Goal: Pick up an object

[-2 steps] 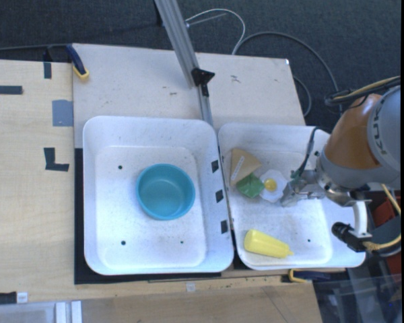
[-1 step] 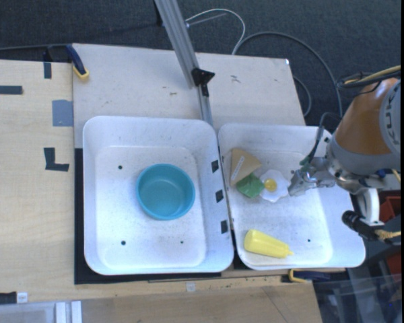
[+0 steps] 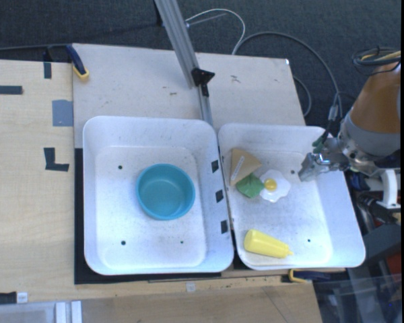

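The right bin (image 3: 337, 237) holds a tan wedge (image 3: 243, 162), a green lump (image 3: 250, 186), a white fried-egg toy with a yellow yolk (image 3: 274, 186) and a yellow cone-shaped piece (image 3: 265, 244). A blue bowl (image 3: 165, 191) sits in the left bin (image 3: 101, 147). My gripper (image 3: 307, 171) hangs over the right side of the right bin, right of the egg toy and apart from it. Nothing shows between its fingers.
A grey metal pole (image 3: 182, 36) slants down to the seam between the bins. Cables (image 3: 283, 42) loop on the dark floor behind the bench. A yellow-and-blue clamp (image 3: 77, 62) sits at the board's back left corner.
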`<state>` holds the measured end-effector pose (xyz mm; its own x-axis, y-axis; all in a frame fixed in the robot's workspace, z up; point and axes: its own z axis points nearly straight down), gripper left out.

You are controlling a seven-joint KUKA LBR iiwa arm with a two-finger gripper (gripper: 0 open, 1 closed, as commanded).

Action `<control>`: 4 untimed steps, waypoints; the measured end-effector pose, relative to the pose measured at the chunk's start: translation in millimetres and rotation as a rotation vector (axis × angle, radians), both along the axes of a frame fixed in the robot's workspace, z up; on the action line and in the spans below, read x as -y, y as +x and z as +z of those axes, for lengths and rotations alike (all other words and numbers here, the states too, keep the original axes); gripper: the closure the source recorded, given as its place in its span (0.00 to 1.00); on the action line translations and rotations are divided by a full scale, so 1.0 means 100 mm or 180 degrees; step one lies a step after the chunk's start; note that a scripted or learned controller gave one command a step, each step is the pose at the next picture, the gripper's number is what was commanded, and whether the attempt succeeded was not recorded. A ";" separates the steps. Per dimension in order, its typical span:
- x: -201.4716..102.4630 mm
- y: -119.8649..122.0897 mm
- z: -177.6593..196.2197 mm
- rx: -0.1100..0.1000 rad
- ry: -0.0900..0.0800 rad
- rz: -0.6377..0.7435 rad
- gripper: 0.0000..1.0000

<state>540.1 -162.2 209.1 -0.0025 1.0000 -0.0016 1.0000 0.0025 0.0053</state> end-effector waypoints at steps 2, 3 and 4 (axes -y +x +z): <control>-0.47 0.19 0.32 -0.0022 0.0008 0.0009 1.00; -1.02 0.32 0.39 -0.0019 0.0012 0.0015 1.00; -1.46 0.45 0.37 -0.0021 0.0010 0.0013 1.00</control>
